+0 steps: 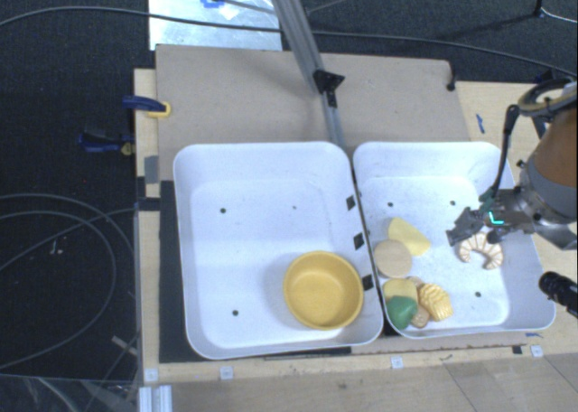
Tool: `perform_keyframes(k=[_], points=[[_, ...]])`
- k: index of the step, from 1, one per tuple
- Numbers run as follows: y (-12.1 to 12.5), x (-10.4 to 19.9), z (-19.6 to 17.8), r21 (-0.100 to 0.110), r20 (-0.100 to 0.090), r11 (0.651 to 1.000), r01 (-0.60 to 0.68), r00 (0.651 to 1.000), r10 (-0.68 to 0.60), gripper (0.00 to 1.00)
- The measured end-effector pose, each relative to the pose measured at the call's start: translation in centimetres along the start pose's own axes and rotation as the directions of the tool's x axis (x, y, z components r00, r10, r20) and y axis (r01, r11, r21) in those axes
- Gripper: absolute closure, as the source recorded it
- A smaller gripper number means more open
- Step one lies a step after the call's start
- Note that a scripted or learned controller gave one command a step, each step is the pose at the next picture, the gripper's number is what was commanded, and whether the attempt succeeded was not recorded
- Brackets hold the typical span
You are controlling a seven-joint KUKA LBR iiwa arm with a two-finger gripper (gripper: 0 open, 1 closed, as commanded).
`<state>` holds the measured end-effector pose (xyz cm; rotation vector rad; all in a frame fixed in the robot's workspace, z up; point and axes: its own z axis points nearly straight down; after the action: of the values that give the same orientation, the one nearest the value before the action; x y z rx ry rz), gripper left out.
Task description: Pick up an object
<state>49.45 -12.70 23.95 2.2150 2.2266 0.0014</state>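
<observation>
My gripper (475, 233) hangs over the right part of the right bin (433, 159), with the arm coming in from the right. Its fingers stand open, one on each side of the top of a tan croissant-shaped piece (483, 255) that lies on the bin floor right below. Nothing is lifted between the fingers. Further left in the same bin lie a pale yellow piece (410, 238), a beige round disc (393, 259), a green and yellow piece (400, 308) and a ridged golden pastry (434, 302).
The left bin (244, 184) holds a yellow bowl (322, 289) near its front right corner. A grey pole (298, 26) slants down to the wall between the two bins. Cables lie on the dark floor to the left.
</observation>
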Motion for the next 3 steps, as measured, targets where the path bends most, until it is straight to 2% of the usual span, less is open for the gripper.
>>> perform_keyframes(k=[1,2,3], points=[[0.0,0.0,0.0,-0.001,0.0,1.0,0.0,1.0,0.0,0.0],[-0.9,0.2,5.3,0.002,-0.001,1.0,-0.004,1.0,0.004,0.0],[-0.5,1.2,10.3,0.004,-0.001,1.0,-0.005,1.0,0.005,0.0]])
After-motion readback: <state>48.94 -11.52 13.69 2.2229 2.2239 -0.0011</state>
